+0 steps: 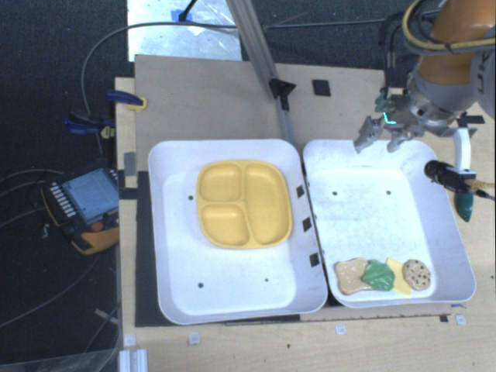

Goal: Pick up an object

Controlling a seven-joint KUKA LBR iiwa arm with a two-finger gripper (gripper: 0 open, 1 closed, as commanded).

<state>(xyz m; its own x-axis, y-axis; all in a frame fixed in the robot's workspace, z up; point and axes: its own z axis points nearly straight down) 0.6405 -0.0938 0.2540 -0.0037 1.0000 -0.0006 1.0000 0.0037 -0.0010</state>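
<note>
In the right bin (387,208), along its near wall, lies a row of toy food: a tan bread slice (353,275), a green leafy piece (379,274), a yellow cheese piece (399,277) and a chocolate-chip cookie (417,273). They touch or overlap one another. My gripper (380,139) hangs over the far edge of the right bin, well away from the food. Its two fingers stand apart with nothing between them.
A yellow three-compartment plate (243,204) sits in the left bin (178,270). A metal pole (256,37) slants across the back of the bench. Clamps and a small device (87,200) lie off the bench at the left. A black-and-green tool (453,180) juts over the right bin's right rim.
</note>
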